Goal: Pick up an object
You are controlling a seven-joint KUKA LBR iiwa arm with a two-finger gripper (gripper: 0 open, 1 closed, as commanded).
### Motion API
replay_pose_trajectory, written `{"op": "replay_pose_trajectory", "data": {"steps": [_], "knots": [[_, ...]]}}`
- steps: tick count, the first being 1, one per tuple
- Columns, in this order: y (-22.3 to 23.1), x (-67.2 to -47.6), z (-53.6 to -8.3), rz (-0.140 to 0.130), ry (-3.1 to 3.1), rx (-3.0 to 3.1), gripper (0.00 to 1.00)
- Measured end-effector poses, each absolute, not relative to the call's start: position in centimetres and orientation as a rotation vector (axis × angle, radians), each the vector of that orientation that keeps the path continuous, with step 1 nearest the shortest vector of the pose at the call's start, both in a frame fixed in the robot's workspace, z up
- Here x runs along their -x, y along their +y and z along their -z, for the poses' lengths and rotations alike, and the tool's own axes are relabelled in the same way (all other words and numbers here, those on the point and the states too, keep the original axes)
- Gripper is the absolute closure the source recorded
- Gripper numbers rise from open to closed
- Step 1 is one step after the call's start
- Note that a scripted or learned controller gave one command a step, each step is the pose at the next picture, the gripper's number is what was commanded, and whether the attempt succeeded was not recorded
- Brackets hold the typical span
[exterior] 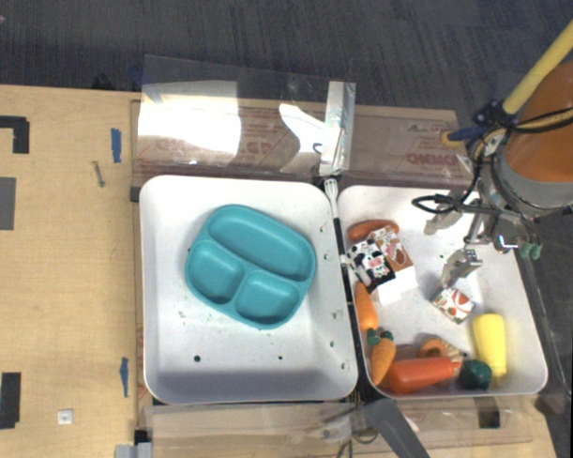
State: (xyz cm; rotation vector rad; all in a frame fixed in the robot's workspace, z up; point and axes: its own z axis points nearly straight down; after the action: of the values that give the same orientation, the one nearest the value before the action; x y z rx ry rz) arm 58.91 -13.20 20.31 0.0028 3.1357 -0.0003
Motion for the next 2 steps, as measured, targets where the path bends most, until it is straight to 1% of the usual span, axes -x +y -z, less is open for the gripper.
{"op": "replay_pose_trajectory", "data": {"steps": [1, 2], "knots": [[-17.2, -57.8, -9.3, 0.002, 3.128, 0.162, 0.0], [-13.7, -56.9, -10.4, 0.012, 3.126, 0.188, 0.0]]}}
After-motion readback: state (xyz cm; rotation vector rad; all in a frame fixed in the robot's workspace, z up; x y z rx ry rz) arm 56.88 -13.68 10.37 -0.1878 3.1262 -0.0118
